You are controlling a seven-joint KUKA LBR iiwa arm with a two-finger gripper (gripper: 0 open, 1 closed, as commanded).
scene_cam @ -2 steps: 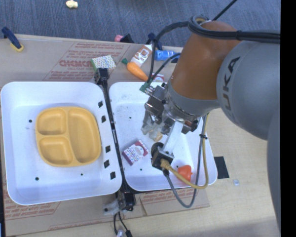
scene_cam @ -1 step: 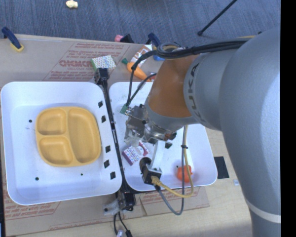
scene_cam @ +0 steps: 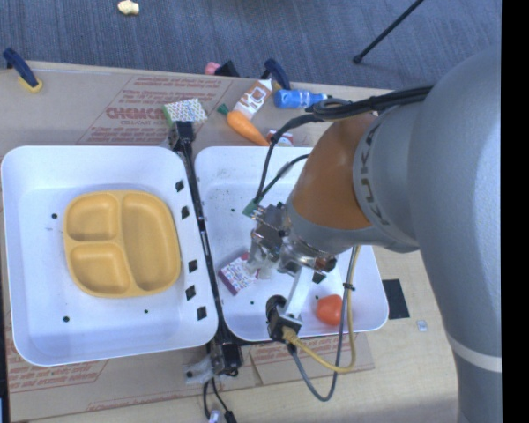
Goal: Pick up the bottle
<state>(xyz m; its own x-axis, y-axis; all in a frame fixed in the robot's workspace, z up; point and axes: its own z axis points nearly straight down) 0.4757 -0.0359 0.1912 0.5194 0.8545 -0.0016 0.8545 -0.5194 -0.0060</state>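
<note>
Blue plastic bottle (scene_cam: 298, 100) lies on its side on the cardboard-covered desk (scene_cam: 115, 104), behind the right bin's far edge and outside both bins. Touching or just beside its left end, a small white bottle with an orange label (scene_cam: 252, 100) lies tilted.

The grey arm with an orange band (scene_cam: 335, 183) reaches in from the right and bends down over the shallow white right bin (scene_cam: 220, 174). Its hand (scene_cam: 266, 252) hangs low inside that bin, well apart from both bottles. Whether the hand is apart or together cannot be told, as the wrist covers it from above, and nothing shows clamped in it.

The shallow white left bin (scene_cam: 35, 324) holds a yellow three-compartment plastic tray (scene_cam: 122, 241), lying flat near its middle.

In the right bin, a small pink-and-white packet (scene_cam: 237, 275) lies just left of the hand, and a round orange-red ball (scene_cam: 330, 308) sits near the front right corner.

An orange carrot-shaped toy (scene_cam: 245, 128) lies on the desk just in front of the white bottle, and a green patterned packet (scene_cam: 184, 111) lies to its left.
</note>
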